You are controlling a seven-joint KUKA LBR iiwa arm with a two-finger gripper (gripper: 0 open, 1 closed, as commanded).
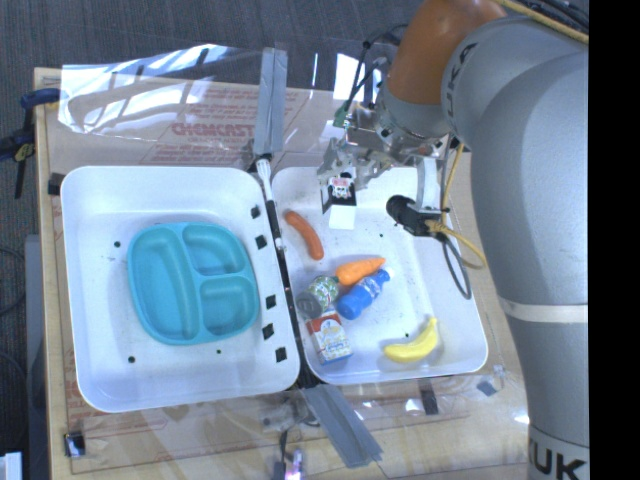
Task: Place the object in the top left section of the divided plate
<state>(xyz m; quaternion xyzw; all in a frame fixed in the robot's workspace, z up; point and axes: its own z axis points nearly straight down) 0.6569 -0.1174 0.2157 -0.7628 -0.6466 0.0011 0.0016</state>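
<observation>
The gripper [341,200] hangs over the far end of the right bin [462,313], and whether its fingers are spread or closed cannot be told from this slanted view; nothing can be seen between them. Its tip stands just above the bin floor, close beside the far end of the hot dog [304,234], which lies at a slant near the divider between the two bins. Nearer the camera from the hot dog lies a carrot [359,268], and touching the carrot's near side is a blue bottle [361,295] lying on its side. Just left of the bottle sits a small round tin [322,290], and in front of that tin a small can with a red label [330,339] lies near the bin's front wall. To the right of that can, well apart from the bottle, a banana [414,343] curves along the front of the bin. A black cable end [404,211] hangs to the right of the gripper, below the arm's orange band [445,38]. In the left bin [90,298] rests the blue divided plate [192,282], and nothing lies in any of its sections.
</observation>
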